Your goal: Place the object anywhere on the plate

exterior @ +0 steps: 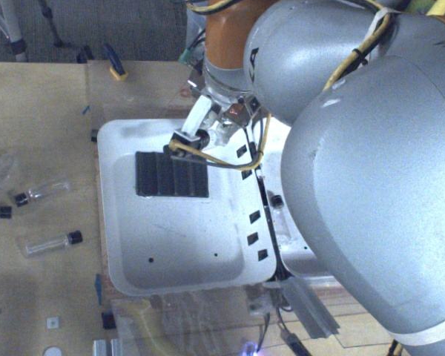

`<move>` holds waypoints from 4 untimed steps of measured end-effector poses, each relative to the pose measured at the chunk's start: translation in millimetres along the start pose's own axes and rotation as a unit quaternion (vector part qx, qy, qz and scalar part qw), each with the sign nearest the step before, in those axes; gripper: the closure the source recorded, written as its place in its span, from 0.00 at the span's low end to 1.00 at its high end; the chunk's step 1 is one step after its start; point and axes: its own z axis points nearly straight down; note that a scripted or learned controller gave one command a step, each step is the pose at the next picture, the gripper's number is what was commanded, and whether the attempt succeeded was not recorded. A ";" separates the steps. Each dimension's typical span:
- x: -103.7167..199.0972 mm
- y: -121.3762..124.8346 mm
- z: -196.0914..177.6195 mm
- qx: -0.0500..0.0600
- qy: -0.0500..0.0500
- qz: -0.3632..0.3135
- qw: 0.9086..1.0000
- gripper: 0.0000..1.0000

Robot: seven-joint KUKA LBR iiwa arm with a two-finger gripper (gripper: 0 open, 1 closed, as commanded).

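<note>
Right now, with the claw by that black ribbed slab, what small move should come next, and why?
Probably a short shift toward the middle of the black ribbed slab. The claw sits by its far right corner in the left bin, so anything released there could land off the slab's edge.

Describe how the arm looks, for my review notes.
The arm is bulky, built of smooth, rounded grey links with a slight sheen. An orange band rings it above the pale metal wrist. A yellow cable runs along the outside of its shell.
</note>
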 end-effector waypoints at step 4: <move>38.0 -33.1 89.2 0.000 0.001 0.105 0.994 1.00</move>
